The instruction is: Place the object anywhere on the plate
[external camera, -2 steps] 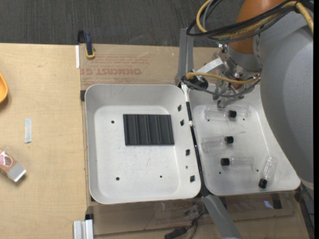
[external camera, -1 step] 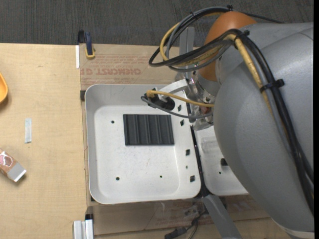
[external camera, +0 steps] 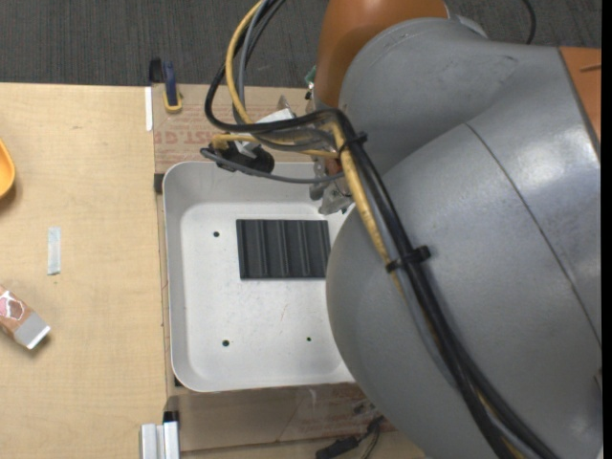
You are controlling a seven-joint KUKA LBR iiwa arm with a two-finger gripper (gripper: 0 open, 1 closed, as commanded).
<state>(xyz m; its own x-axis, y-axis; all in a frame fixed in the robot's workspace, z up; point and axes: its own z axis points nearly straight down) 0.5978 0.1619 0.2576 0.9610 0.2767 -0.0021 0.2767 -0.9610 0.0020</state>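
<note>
Brown-and-white small block [external camera: 19, 319], with a grey end, lies on the tan wooden board [external camera: 91, 256] at the scene's left edge, toward the near side; whether it is the object meant for the plate cannot be told. Far from it along the same left edge, an orange curved rim [external camera: 5, 172] pokes into the camera view, possibly the plate, though too little shows to be sure. Between the two, a little to the right, a small pale grey strip [external camera: 54, 251] lies flat on the board, apart from both. Right of the board sits a shallow white plastic bin [external camera: 196, 352], with a dark ribbed rectangular pad [external camera: 279, 249] lying on its floor toward the far side. The grey robot arm [external camera: 478, 228] with its orange band [external camera: 373, 12] looms over the bin's right part, and black and yellow cables [external camera: 234, 75] loop from it above the bin's far rim. A blue clamp [external camera: 169, 82] stands at the board's far edge. Whether the gripper is open, closed or holding anything cannot be told, since the arm's bulk covers that area.
</note>
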